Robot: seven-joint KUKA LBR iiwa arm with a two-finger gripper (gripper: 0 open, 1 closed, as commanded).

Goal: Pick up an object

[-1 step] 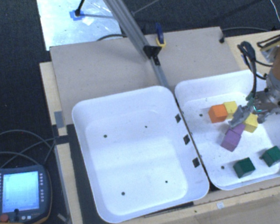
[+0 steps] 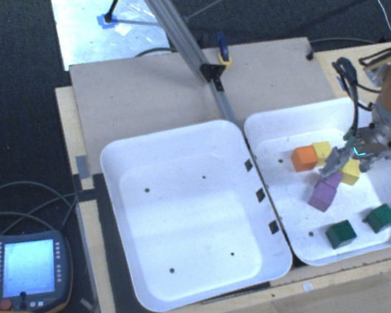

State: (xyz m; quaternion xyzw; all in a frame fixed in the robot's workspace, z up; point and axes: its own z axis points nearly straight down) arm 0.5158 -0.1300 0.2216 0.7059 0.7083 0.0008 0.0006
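Observation:
The right bin (image 2: 298, 246) holds several small blocks. An orange block (image 2: 303, 158) and a yellow block (image 2: 322, 150) sit side by side near its middle. A purple block (image 2: 324, 193) lies just below them, with a second yellow block (image 2: 350, 173) to its right. Two green blocks (image 2: 339, 234) (image 2: 380, 217) rest near the front edge. My gripper (image 2: 335, 162) reaches in from the right and hangs low among the yellow and purple blocks, right above the purple one's upper edge. No block is visibly lifted.
The left bin (image 2: 183, 214) adjoins the right one, joined by dark clips along the shared wall. A slanted metal pole (image 2: 180, 27) crosses the back of the bench. A teach pendant (image 2: 23, 276) with cables lies on the floor at the left.

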